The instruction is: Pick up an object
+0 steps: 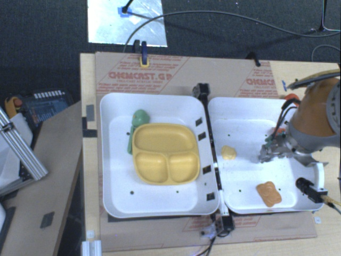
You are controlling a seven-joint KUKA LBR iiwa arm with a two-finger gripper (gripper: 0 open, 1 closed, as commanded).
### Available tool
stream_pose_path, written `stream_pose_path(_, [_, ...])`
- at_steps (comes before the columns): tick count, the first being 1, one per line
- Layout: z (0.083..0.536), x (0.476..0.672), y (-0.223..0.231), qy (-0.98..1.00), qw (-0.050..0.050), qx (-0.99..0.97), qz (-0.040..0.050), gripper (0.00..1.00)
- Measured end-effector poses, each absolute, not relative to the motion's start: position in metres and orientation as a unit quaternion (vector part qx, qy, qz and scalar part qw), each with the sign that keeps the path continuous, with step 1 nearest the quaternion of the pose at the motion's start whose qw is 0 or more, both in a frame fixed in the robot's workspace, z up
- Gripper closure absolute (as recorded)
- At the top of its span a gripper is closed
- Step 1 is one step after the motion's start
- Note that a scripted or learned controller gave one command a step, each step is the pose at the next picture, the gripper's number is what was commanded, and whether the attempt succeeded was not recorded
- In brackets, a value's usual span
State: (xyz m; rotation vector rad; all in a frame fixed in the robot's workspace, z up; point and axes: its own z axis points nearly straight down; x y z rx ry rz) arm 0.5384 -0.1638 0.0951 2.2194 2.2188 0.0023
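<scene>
In the right bin lie a small pale yellow lump near the left side and an orange-brown piece toward the front. My gripper hangs low over the right bin's floor, to the right of the yellow lump and above the orange piece in the view. It touches neither of them. The arm's grey body and orange band rise behind it at the right.
The left bin holds a yellow divided plate with a green spoon-like piece at its upper left. A black divider clamp sits between the bins. Cables run over the bench behind.
</scene>
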Motion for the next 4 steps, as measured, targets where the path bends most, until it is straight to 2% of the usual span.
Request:
stream_pose_path(2, [0.192,0.529,-0.165,0.708,0.003,0.706,0.0014,1.00])
stream_pose_path(3, [0.255,0.536,-0.163,0.709,0.004,0.705,0.0023,1.00])
stream_pose_path(4, [0.253,0.528,-0.101,0.711,0.000,0.704,0.0011,1.00])
